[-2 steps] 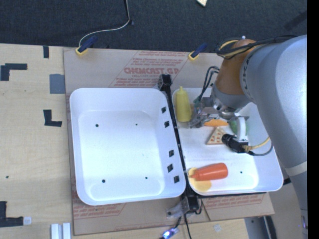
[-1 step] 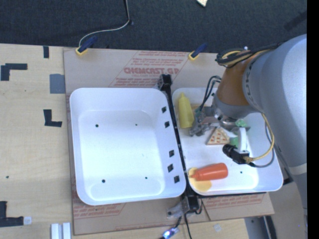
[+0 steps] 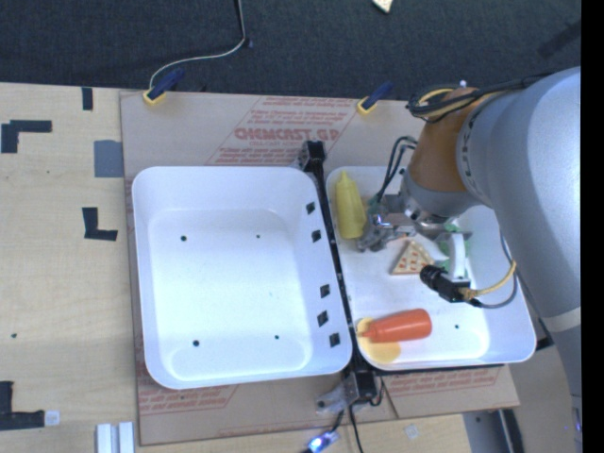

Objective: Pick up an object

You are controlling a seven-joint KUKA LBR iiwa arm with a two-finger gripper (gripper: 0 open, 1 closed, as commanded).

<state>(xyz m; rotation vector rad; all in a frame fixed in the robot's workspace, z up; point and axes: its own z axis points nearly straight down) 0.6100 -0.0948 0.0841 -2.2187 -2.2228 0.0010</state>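
Brown cardboard (image 3: 274, 135) covers the bench under two white bins set side by side. One left bin (image 3: 226, 272) shows bare white floor. One right bin (image 3: 472, 347) holds four things: a yellow mustard bottle (image 3: 349, 203) lying with its long axis running near to far beside the shared wall, an orange carrot (image 3: 398, 326) lying left to right near the front edge, atop a pale yellow piece (image 3: 382, 352), and a pizza slice (image 3: 410, 258). One gripper (image 3: 377, 229) hangs just beside the bottle; whether its fingers are spread or pressed together cannot be told.
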